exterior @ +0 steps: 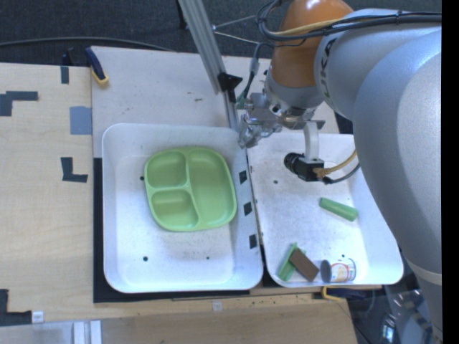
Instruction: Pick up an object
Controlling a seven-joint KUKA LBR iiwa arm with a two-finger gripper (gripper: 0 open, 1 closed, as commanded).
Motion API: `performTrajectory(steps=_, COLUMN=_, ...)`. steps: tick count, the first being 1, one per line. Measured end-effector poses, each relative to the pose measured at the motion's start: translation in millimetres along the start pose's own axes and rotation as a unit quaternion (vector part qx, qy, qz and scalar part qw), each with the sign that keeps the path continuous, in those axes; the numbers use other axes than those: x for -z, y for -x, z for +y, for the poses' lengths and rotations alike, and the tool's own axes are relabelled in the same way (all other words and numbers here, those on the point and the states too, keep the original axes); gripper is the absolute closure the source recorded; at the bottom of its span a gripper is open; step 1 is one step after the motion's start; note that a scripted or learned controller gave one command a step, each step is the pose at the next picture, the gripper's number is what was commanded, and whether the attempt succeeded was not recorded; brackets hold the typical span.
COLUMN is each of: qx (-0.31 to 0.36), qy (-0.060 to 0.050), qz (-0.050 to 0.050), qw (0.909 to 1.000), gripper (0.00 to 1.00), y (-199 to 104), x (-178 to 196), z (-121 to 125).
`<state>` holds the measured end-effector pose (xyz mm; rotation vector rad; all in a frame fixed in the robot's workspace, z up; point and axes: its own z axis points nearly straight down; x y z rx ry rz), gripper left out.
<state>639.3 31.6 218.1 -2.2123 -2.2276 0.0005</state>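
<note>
Green plate (pixel 191 189) lies in the left bin (pixel 118 213). I cannot tell how the gripper (pixel 252 129) stands above the bins' divider.

Grey arm reaching in from the right, orange band above wrist, claw (pixel 252 129) lowered

- Bulky arm (pixel 391 106) with smooth, rounded grey casing.
- Glossy orange band (pixel 305 38) above the wrist.
- Thin black cables (pixel 337 21) looping over the band.
- Metallic gripper (pixel 251 129) assembly below.
</note>
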Motion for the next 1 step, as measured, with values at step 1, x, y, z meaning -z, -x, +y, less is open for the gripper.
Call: performTrajectory(steps=1, qx=0.000, qy=0.001, qz=0.000, qw=1.0000, gripper=1.00, y=-51.2, x=15.1, z=22.1)
